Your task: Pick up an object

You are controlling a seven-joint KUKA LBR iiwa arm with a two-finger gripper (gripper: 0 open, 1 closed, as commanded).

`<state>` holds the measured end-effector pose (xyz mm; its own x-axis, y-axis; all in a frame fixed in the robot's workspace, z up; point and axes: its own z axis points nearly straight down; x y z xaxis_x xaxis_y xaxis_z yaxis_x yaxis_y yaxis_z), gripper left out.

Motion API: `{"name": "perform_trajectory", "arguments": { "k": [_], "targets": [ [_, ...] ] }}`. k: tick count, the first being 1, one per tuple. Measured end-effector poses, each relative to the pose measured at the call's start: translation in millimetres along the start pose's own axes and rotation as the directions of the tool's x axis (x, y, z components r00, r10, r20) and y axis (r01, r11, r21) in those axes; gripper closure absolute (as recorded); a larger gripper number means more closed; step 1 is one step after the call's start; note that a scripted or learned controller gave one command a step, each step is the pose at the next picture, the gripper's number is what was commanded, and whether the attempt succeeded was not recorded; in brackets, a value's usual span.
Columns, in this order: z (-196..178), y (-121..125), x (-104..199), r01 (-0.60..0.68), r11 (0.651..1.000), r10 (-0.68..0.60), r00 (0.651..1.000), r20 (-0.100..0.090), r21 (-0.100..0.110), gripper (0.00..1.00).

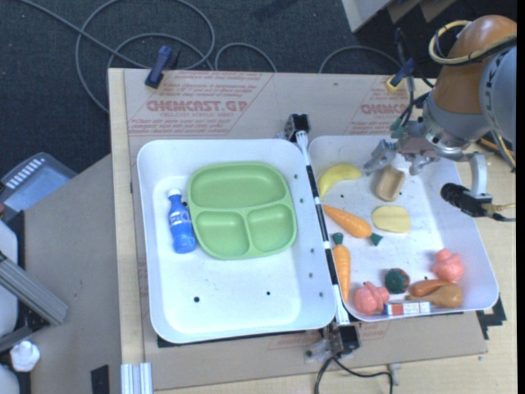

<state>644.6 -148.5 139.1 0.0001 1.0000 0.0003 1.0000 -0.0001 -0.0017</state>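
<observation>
My gripper [399, 159] hangs over the far part of the right bin [476, 245], its grey fingers [378, 156] spread open. A tan roll-shaped object [389, 184] lies right under the fingertips, its upper end reaching up between them; nothing is clamped. Close by in the same bin lie a yellow banana [339, 175], a pale yellow oval piece [391, 218] and an orange carrot [348, 221]. A second carrot [342, 268] lies along the bin's left wall.
The right bin's near end holds two pink toys [449, 264] [370, 297], a dark green piece [397, 280], an orange-brown piece [437, 290] and a small white tube [408, 308]. The left bin [230, 302] holds a green divided plate [242, 208] and a blue bottle [180, 220].
</observation>
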Motion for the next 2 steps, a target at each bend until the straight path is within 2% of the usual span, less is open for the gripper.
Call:
{"name": "perform_trajectory", "arguments": {
  "k": [1,2],
  "targets": [
    [54.7,21.8,-23.9,0.000,1.000,0.000,1.000,0.002,-0.003,0.00],
    [43.6,23.0,-23.7,0.002,1.000,-0.002,1.000,0.005,-0.008,1.00]
  ]
}}
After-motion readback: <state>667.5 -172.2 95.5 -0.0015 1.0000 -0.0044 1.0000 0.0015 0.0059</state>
